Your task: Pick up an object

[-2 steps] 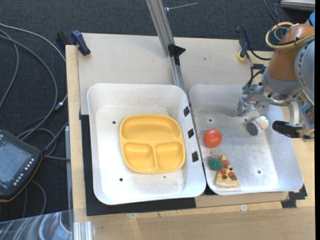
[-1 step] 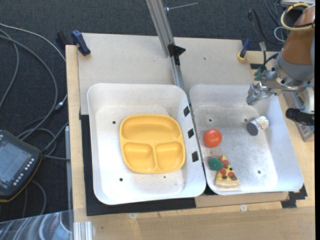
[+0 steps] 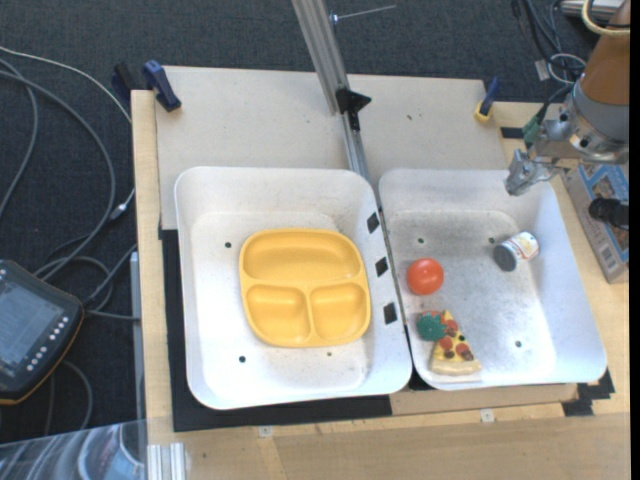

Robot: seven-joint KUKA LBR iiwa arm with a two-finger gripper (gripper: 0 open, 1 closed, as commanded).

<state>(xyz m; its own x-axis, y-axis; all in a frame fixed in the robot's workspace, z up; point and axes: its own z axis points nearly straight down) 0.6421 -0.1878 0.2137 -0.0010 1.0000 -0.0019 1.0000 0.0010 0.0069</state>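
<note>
The right bin holds a red tomato-like ball, a small silver can lying on its side, a green toy piece and a toy pizza slice. My gripper hangs over the bin's far right corner, above and slightly right of the can, apart from every object. Nothing shows between its fingers.
The left bin holds a yellow divided plate. A slanted metal pole rises from between the bins at the back. Clamps sit at the bench's far corners, and cables lie at the left and top right.
</note>
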